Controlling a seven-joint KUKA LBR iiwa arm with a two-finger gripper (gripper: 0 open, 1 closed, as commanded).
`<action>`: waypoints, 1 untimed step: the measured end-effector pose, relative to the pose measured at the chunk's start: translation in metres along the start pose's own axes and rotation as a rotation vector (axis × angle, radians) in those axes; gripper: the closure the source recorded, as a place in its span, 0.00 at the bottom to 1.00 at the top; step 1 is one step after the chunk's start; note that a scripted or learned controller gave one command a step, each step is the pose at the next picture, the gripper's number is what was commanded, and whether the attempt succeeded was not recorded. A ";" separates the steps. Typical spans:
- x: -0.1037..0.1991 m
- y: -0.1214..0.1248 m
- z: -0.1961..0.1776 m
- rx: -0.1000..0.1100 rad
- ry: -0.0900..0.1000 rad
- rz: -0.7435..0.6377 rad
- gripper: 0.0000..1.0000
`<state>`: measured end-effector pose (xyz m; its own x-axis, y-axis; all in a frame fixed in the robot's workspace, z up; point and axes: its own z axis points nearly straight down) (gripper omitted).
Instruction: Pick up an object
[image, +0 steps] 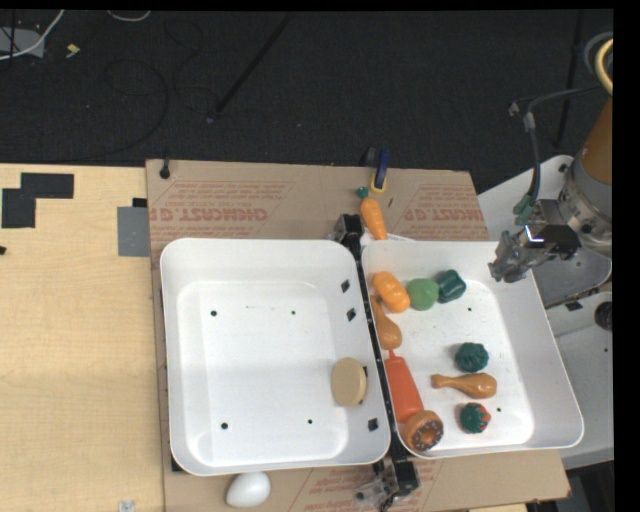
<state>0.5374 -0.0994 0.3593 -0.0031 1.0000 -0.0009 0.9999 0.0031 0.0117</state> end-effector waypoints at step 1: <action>-0.031 0.009 -0.037 0.009 -0.001 0.004 1.00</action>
<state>0.5460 -0.1302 0.3966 0.0014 1.0000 -0.0021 1.0000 -0.0014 0.0029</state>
